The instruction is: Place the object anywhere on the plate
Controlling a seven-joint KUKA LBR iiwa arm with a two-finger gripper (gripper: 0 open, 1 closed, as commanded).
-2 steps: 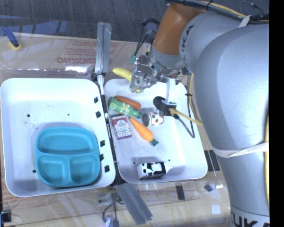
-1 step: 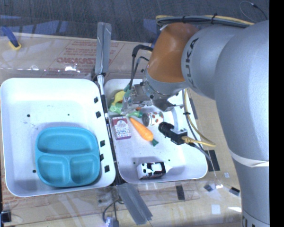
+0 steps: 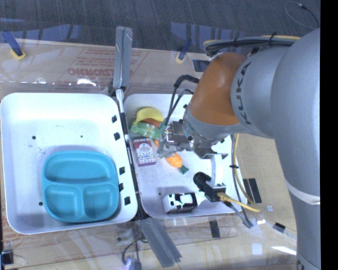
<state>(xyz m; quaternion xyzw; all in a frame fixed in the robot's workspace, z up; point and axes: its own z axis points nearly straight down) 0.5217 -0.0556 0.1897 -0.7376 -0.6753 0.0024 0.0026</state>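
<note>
Turquoise and three-sectioned, the shallow plastic plate [image 3: 80, 185] lies in the near part of the left white bin [image 3: 22, 108], with one long compartment on its far side and two smaller ones on its near side; nothing rests on it. Just beside that bin on the right sits the second white bin [image 3: 152, 207], and both stand on the pale wooden worktop [image 3: 56, 61]. Inside the right bin, at its far left, a yellow banana-shaped toy [image 3: 149, 115] touches a green crumpled item [image 3: 145, 130] just nearer the camera. Nearer still lies a small dark red packet with a white label [image 3: 145, 152], flat against the bin's left wall. To its right is a small orange carrot-like object with a green end [image 3: 175, 162], close under the arm's wrist. A black and white box-shaped item [image 3: 181, 202] rests at the near edge of the same bin. The grey arm with its orange band [image 3: 217, 91] reaches in from the right and hangs over the right bin, its tool [image 3: 170, 139] low among the green item, the red packet and the orange object; whether the tool is wide, narrow or gripping anything cannot be told, since the wrist hides it
</note>
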